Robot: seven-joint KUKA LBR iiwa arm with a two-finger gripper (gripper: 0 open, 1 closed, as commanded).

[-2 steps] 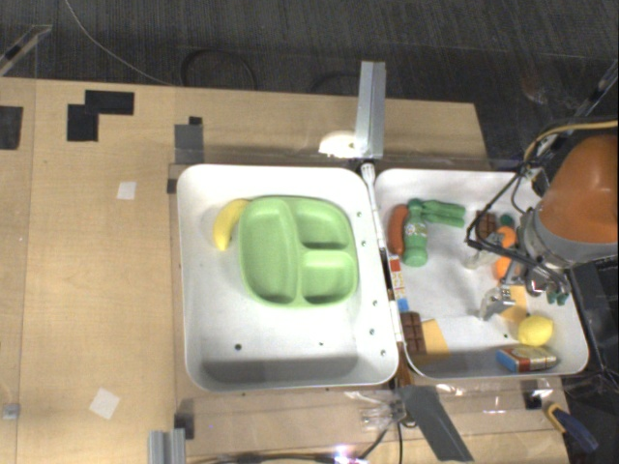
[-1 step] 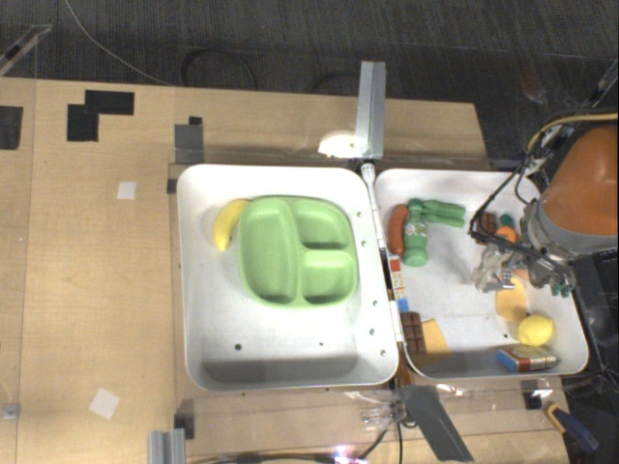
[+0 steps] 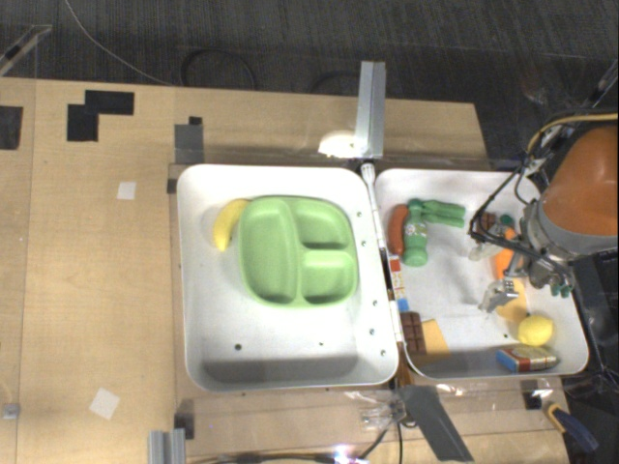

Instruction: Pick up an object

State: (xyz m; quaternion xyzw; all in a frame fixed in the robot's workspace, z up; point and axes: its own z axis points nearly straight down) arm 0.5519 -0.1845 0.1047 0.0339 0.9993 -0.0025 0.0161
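The gripper [image 3: 503,296] hangs low inside the right bin [image 3: 455,341], beside the lemon [image 3: 535,331], which lies near that bin's front right corner. Whether its fingers are spread or closed cannot be told; the view is too cluttered. An orange piece, perhaps a carrot [image 3: 504,260], lies just behind the gripper. Behind the lemon, toward the bin's left wall, lie a green toy [image 3: 424,226] and a hot dog [image 3: 397,226].

Floor: dark grey carpet [image 3: 242,27] along the top of the frame.
Bench: pale wooden tabletop [image 3: 87,288] filling the left and centre (black rectangular patches [image 3: 100,111] at upper left).
Post: grey metal upright [image 3: 370,109], top centre.
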